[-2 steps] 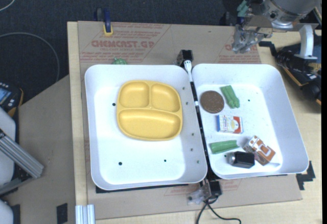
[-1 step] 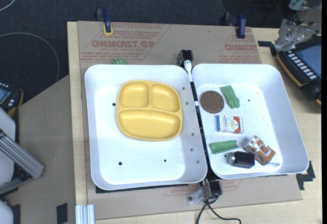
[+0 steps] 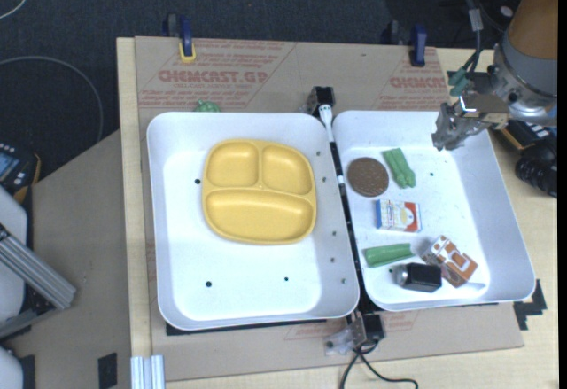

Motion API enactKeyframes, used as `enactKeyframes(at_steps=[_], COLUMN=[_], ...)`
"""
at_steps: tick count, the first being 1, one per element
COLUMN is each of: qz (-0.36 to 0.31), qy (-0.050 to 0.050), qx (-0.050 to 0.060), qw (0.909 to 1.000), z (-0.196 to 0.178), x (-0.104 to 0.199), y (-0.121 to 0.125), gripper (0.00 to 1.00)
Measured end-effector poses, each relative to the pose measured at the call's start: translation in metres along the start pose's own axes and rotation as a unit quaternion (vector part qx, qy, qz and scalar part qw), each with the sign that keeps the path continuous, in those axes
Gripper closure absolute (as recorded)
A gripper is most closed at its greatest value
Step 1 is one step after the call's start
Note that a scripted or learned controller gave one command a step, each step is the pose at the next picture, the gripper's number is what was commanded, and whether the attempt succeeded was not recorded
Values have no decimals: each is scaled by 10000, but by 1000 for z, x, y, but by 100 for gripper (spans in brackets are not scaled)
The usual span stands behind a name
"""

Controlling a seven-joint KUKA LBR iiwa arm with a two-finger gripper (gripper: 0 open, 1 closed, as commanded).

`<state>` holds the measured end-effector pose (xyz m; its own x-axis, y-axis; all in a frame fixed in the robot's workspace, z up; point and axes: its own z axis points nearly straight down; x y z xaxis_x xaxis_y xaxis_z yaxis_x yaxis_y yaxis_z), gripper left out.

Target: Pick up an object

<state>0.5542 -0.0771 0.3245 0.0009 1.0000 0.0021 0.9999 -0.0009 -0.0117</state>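
Gripper (image 3: 449, 132) of mine hangs over the far right part of the right bin (image 3: 496, 201), above bare white floor; I cannot tell how it is set, since it reads as a dark grey clump against the rim. Nothing is in it. I judge the closest candidate to be the green block (image 3: 399, 167), lying just left of and nearer than me, beside a brown disc (image 3: 367, 175). Farther along sit a small blue and red carton (image 3: 397, 216), a second green piece (image 3: 387, 253), a black object (image 3: 420, 277) and a brown and white wrapped item (image 3: 452, 259), clustered near the front wall, probably where they slid. A yellow divided plate (image 3: 260, 190) lies in the left bin (image 3: 177, 272). My arm is cut off at the right.
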Motion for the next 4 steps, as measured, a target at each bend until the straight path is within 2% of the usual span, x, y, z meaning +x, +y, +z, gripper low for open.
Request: enactKeyframes(at_steps=[1,2,3,4], qz=[-38,12,18,39], qy=[0,-15,-26,-55], qx=[-62,-80,-80,-108], qw=[10000,10000,10000,9999], z=[-35,-69,-76,-147], x=[62,25,-53,-153], y=[-36,-77,-75,-77], gripper=[100,100,100,100])
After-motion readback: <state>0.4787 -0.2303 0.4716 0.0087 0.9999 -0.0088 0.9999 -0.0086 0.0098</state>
